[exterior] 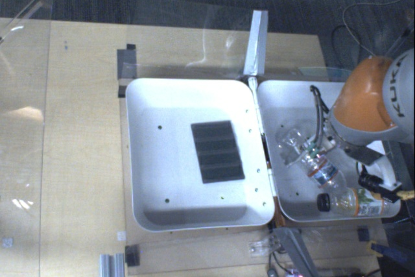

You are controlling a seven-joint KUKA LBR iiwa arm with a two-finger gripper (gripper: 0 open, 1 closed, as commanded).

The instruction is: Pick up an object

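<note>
The bench (71, 139) carries two white bins. The arm (369, 100) reaches down into the right bin (292, 204). The pincer (316, 151) sits beside clear plastic bottles (353, 202); its opening cannot be determined.

From my screen, the arm (373, 100) runs off the right edge, so I see little past its orange band. The gripper (316, 151) is a small dark tangle over the right bin (285, 107), too indistinct for me to read. The clear plastic items (293, 141) beneath it blur together. The bottle (353, 202) lies partly under the arm's cabling.
</note>
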